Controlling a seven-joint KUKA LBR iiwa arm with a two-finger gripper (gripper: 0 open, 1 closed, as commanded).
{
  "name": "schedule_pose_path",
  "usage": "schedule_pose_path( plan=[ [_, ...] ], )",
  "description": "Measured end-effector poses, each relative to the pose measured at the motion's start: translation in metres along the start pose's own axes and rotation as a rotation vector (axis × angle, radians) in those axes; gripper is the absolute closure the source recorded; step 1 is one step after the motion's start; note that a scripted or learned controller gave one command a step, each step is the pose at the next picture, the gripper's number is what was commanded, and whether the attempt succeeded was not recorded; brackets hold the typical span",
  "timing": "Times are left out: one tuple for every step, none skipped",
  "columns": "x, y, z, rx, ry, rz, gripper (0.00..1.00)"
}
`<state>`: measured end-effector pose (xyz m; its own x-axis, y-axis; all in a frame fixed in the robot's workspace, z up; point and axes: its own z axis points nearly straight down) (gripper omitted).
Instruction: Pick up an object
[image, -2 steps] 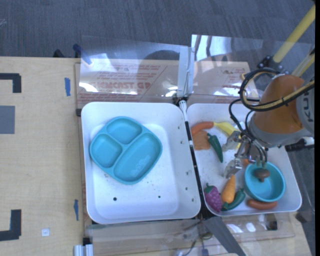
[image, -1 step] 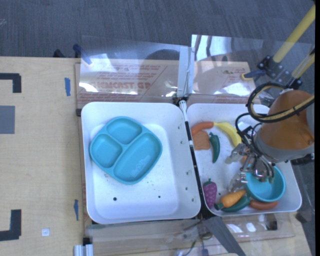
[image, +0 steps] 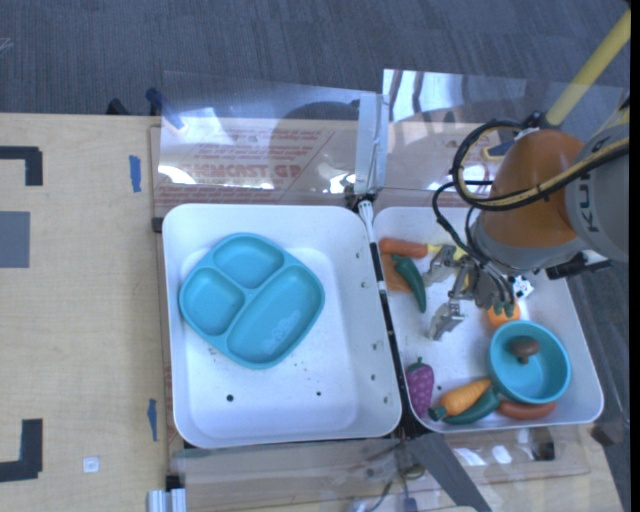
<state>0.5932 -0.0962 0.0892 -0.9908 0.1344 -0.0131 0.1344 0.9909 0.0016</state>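
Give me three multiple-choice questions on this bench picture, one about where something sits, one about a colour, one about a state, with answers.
1. Where is the divided plate?
A. left bin
B. right bin
C. on the bench outside the bins

2. What colour is the bowl?
A. red
B. blue
C. white

3. How does the bowl stand?
A. upside down
B. on its side
C. upright with a small thing inside

Answers:
1 A, the plate lies on the left bin floor.
2 B, it is blue like the plate.
3 C, its opening faces up and a small brown piece rests in it.
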Motion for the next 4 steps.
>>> schedule_pose_path(
  plan=[
    [-0.040, -0.064, 0.002, 0.003, 0.003, 0.026, 0.00],
    [-0.061, 0.015, 0.002, -0.002, 0.004, 0.005, 0.00],
    [-0.007, -0.072, 0.000, 0.005, 0.004, 0.110, 0.00],
    [-0.012, -0.067, -0.014, 0.001, -0.011, 0.103, 1.00]
  ],
)
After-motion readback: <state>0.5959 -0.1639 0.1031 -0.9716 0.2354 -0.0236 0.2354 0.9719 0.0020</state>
